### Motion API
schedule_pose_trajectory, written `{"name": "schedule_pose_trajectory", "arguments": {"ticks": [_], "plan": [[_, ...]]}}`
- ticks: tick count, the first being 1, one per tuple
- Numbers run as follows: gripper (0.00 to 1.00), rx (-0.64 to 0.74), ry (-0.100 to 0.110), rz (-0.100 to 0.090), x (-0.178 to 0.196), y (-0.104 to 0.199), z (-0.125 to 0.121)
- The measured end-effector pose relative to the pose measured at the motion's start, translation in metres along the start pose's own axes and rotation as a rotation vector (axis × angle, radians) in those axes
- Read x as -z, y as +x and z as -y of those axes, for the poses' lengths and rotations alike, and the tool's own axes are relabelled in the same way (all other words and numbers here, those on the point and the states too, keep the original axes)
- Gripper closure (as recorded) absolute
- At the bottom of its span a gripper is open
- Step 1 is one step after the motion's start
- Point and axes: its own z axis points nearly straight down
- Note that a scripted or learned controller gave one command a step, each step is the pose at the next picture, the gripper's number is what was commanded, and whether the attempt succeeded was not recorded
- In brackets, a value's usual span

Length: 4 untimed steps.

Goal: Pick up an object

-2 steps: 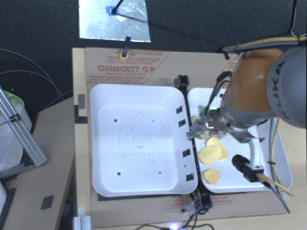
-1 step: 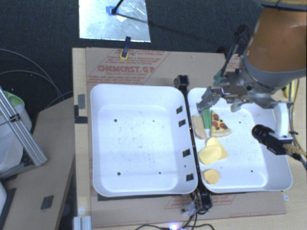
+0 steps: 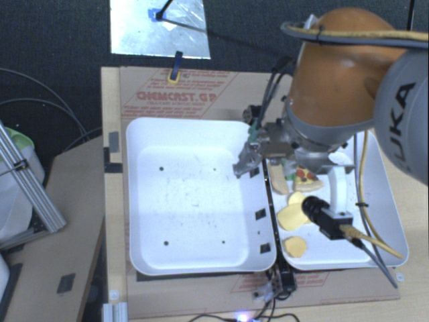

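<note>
Gripper (image 3: 247, 161) low at the seam btw the 2 white bins; the pickable bits all lie in the view-right bin (image 3: 387, 206).

Detail: the view-left bin (image 3: 181, 200) shows bare white floor w/ a few dark specks, and the gripper hangs over its right rim. In the view-right bin, three pale yellow discs (image 3: 292, 217) sit near the left wall, one of them by the front corner. A wedge piece (image 3: 307, 176) w/ red & green dots lies just behind them, partly under the arm (image 3: 335, 66). No item visible in the gripper's hold; can't tell how far open it is, too dark & small. Writing: "CHEMCAST GP" in red on the brown board (image 3: 201, 89) under the bins, and "UKA" on the arm's grey shell at right.
</note>
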Motion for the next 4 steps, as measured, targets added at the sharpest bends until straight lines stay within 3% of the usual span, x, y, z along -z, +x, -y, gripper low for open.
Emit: {"name": "schedule_pose_trajectory", "arguments": {"ticks": [1, 2, 3, 4], "plan": [[0.0, -0.01, 0.015, 0.005, -0.139, 0.009, 0.002], [0.0, -0.009, 0.0, 0.003, -0.276, 0.023, 0.0], [0.0, 0.001, -0.005, -0.003, -0.27, 0.13, -0.039], [0.0, -0.013, -0.007, 0.003, -0.216, 0.084, -0.099]]}}
